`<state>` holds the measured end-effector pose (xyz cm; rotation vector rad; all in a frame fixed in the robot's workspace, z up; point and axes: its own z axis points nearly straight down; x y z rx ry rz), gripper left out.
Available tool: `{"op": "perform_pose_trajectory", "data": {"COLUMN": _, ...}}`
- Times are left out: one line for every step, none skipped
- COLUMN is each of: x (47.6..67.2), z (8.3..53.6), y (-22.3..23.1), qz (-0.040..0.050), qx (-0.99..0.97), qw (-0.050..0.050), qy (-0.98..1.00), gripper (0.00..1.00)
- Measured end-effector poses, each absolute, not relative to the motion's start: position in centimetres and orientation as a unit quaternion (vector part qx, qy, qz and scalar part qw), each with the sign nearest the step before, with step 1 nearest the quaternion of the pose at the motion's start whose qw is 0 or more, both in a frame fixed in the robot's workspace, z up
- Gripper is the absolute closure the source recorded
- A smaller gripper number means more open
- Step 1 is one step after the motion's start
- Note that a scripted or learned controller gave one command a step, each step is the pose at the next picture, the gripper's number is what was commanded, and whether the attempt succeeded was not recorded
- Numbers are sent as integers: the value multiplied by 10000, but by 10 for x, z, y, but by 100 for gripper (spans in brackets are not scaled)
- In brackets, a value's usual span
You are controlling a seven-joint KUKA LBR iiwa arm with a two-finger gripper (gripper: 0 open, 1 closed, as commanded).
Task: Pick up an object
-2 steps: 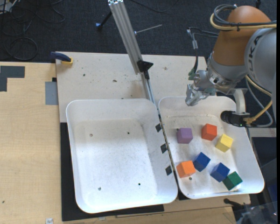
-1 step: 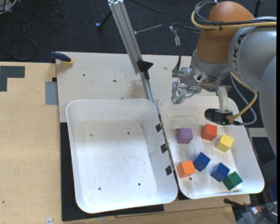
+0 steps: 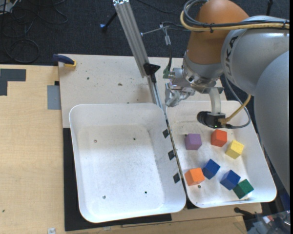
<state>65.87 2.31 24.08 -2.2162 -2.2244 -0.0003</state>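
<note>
Several small cubes lie in the right bin [image 3: 261,197]: purple [image 3: 193,141], red [image 3: 219,138], yellow [image 3: 235,149], orange [image 3: 195,176], two blue ones [image 3: 211,168] [image 3: 230,179] and green [image 3: 243,188]. My gripper [image 3: 176,97] hangs under the orange wrist over the right bin's far left corner. It is above and behind the purple cube, and clear of all the cubes. Nothing shows in its grasp.
The left bin [image 3: 117,169] sits alongside, its rim meeting the right bin's at a line of black clips [image 3: 171,154]. A slanted aluminium post [image 3: 134,43] rises just left of the gripper. A black cable fitting [image 3: 211,118] hangs above the red cube. A blue clamp [image 3: 64,60] lies at the far left.
</note>
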Motion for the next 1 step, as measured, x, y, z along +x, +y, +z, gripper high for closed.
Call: {"op": "perform_pose_trajectory", "data": {"x": 668, "z": 239, "y": 76, "qz": -3, "qx": -7055, "qw": 9, "qy": -7087, "gripper": 100}}
